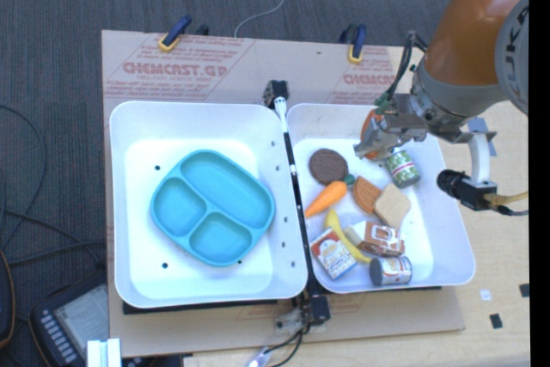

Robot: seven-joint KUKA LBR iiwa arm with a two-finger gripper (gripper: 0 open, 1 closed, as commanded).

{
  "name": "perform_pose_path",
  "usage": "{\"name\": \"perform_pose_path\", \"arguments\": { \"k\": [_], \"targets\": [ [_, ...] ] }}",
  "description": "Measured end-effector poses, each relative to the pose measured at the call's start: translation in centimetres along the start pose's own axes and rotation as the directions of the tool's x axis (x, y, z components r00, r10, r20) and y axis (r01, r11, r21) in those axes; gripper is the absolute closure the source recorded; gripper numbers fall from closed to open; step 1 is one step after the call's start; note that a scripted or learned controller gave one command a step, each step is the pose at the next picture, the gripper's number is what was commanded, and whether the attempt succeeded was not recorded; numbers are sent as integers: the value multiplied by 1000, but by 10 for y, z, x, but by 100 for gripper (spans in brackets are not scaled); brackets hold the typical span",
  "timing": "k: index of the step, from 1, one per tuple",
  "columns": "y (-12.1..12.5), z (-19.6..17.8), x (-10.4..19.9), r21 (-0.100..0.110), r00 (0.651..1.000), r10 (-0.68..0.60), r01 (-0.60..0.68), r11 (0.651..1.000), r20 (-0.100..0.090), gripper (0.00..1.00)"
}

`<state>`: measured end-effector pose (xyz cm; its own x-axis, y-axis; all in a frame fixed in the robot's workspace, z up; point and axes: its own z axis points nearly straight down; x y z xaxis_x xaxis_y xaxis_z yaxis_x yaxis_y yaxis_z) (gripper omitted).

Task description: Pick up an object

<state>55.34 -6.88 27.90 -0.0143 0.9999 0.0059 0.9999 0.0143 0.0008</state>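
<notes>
Two shallow white bins sit side by side on a brown board, and the right bin (pixel 447 219) serves as the landmark for everything else. Just to its left, across a black dividing strip, the left bin (pixel 129 185) holds a blue three-compartment plate (pixel 212 206), with bare white floor all round the plate, widest toward the bin's rear edge. Inside the right bin the toys crowd the half nearest the divider: a brown round cookie (pixel 327 165) at the rear, an orange carrot (pixel 326 198) just in front of it, a slice of bread (pixel 392 207) near the middle, a yellow banana (pixel 341 235) and some small printed packets and a can toward the front edge, their labels too small to read. The right-hand strip of this bin's floor lies bare. Above the bin's rear part hangs the gripper (pixel 378 142), close beside a small green-labelled can (pixel 402 168); whether its jaws are open or closed cannot be told, since the wrist and its orange band cover them, and part of the arm is cut off by the picture's edge. Behind the right bin the board (pixel 172 69) bears red print reading "CHEMCAST GP", the same print behind the arm being partly hidden.
</notes>
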Motion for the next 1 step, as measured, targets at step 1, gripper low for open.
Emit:
{"name": "perform_pose_path", "arguments": {
  "k": [1],
  "targets": [
    [0, -9, 1, 0, 1000, -1, 1, 1000, 0, 100]
  ]
}}
